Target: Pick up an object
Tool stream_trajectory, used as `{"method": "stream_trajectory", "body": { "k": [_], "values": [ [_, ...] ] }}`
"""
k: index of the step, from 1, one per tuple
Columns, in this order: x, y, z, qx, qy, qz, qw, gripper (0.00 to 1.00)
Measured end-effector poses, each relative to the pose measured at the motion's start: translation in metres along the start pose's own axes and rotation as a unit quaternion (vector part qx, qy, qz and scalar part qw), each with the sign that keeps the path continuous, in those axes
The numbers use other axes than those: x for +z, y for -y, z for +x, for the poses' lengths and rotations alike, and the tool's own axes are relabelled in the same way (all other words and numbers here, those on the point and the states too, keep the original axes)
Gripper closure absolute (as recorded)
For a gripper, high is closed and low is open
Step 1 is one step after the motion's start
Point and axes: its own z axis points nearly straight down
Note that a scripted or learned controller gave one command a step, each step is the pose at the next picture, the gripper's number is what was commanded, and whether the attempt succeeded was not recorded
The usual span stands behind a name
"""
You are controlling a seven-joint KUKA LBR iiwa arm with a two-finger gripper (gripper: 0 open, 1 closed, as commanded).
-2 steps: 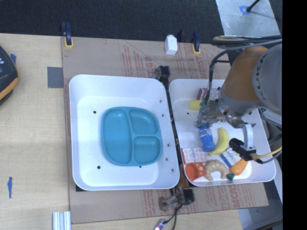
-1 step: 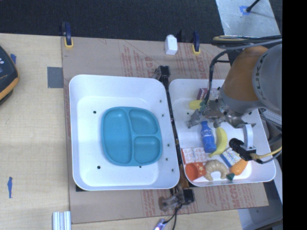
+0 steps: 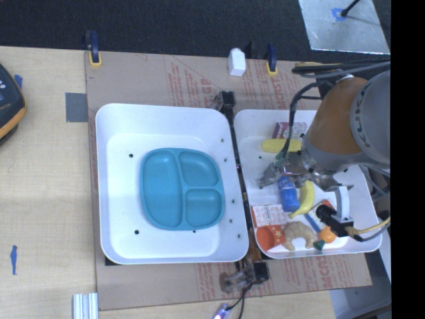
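While the arm reaches low into the right bin [image 3: 247,178], its pincer [image 3: 287,178] sits just above a small blue bottle [image 3: 288,195]; I cannot tell its state. A banana [image 3: 306,199] lies touching the bottle's right side. A blue divided plate [image 3: 182,188] rests in the left bin [image 3: 113,178].
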Motion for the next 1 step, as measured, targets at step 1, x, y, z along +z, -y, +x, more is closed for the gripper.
{"method": "stream_trajectory", "body": {
  "k": [1],
  "values": [
    [-0.0102,0.0001,-0.0010,-0.002,0.001,0.001,1.0000,1.00]
  ]
}}
